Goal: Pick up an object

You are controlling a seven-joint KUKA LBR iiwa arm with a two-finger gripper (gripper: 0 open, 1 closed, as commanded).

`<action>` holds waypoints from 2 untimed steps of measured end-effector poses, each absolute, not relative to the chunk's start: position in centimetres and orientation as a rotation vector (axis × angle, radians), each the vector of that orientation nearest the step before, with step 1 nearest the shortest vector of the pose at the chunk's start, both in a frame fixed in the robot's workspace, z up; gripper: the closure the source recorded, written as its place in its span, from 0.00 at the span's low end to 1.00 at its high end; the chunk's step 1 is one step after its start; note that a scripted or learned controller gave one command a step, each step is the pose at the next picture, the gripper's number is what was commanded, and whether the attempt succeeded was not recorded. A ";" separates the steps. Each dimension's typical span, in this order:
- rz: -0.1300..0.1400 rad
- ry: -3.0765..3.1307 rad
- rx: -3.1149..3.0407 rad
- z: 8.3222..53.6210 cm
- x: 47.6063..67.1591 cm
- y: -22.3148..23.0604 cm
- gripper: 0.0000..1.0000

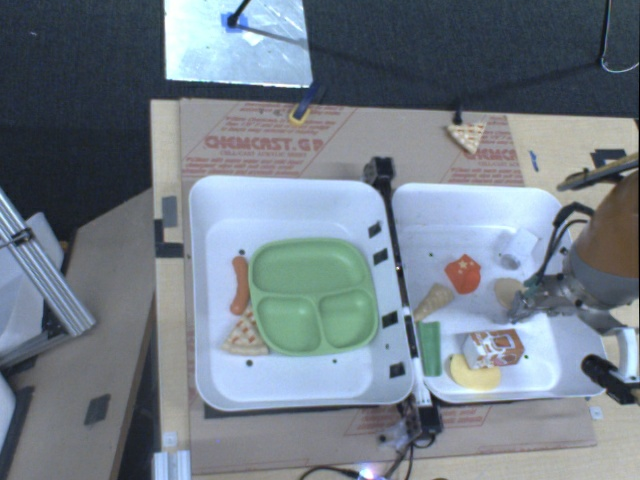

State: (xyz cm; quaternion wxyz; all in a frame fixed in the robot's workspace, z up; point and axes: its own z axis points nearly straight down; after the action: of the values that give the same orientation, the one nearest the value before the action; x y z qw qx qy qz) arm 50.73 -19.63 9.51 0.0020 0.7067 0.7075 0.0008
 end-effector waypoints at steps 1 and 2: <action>0.005 2.221 2.213 15.8 50.4 -19.6 1.00; 0.005 2.222 2.211 20.6 50.5 -18.8 1.00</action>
State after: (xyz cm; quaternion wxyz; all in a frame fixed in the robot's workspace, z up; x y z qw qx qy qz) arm 50.45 -18.76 20.57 0.0033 0.7053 0.7089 0.0017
